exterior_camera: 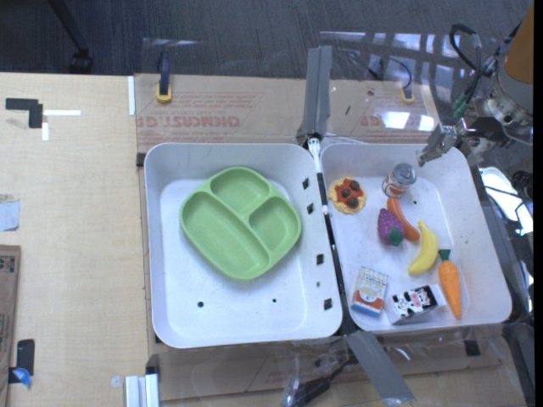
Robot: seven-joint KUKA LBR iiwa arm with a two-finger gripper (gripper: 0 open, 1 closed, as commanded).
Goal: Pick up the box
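Camera view: claw [433,149] (grip state unclear) hovers over right bin's [488,227] far edge, well apart from box [369,288].

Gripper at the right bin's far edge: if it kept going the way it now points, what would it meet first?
The gripper points down and leftward into the right bin. The small jar lies first in that line, probably; depth is unclear from this slant, so it might reach bare bin floor beside it instead.

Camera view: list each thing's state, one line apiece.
claw: above the right bin's far edge, holding nothing
green divided plate: flat in the left bin
orange-white box: lying in the right bin
cow-print carton: on its side beside the box
banana: lying flat
carrot: lying flat
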